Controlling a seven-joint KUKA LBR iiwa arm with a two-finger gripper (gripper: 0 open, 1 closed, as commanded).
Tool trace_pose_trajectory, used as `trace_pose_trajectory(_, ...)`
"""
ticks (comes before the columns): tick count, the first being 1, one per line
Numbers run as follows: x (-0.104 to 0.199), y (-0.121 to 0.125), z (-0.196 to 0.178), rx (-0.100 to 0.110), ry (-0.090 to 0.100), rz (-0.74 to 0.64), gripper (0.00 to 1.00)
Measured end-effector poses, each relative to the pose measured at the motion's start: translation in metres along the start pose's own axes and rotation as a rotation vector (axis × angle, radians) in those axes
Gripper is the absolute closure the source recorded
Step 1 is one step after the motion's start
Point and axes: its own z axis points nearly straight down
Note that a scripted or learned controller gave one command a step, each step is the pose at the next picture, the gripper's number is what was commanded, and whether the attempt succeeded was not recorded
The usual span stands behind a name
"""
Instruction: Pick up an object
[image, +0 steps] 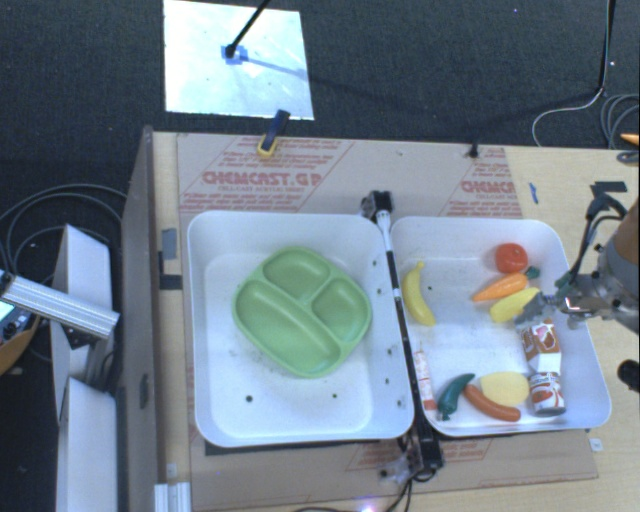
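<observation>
Claw (556, 297) at the right edge of the frame hangs low over the right bin (455, 235), just beside the yellow lemon-like piece (514, 305); whether it is open or closed I cannot tell, and nothing shows in its grip. To do this well, I judge it should centre over that yellow piece, drop straight and close across its narrow width, keeping off the orange carrot (499, 288) touching it above and the small carton (542, 346) just below. That yellow piece is smooth, glossy and rounded, so it may slip; the red tomato (511, 257) sits above and the banana (417, 293) lies well apart to the left.
</observation>
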Motion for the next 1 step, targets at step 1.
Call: trace_pose_trajectory(1, -0.0171, 0.0296, 0.0855, -0.022, -0.010, 0.001, 0.00)
